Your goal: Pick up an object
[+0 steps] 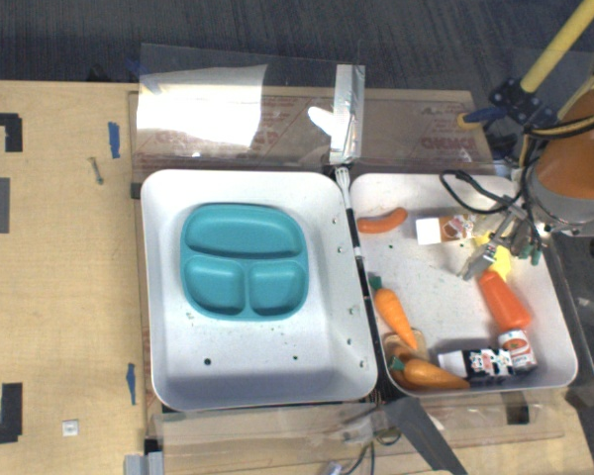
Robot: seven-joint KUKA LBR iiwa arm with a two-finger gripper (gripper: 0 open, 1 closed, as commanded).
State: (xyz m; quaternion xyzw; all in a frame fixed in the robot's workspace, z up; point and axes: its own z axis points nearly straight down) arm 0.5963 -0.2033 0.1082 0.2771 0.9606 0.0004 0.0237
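Arm enters from right, orange band at frame edge, gripper [497, 250] low over the right bin [564, 364], tips just above the orange bottle [504, 300]. Can't tell jaw opening; cables and clutter blur it. Teal tray [245, 259] sits in left bin [168, 364].

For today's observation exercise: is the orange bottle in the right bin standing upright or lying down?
Lying down. The orange bottle rests on its side on the floor of the right bin, its white cap end pointing toward the bin's near right corner.
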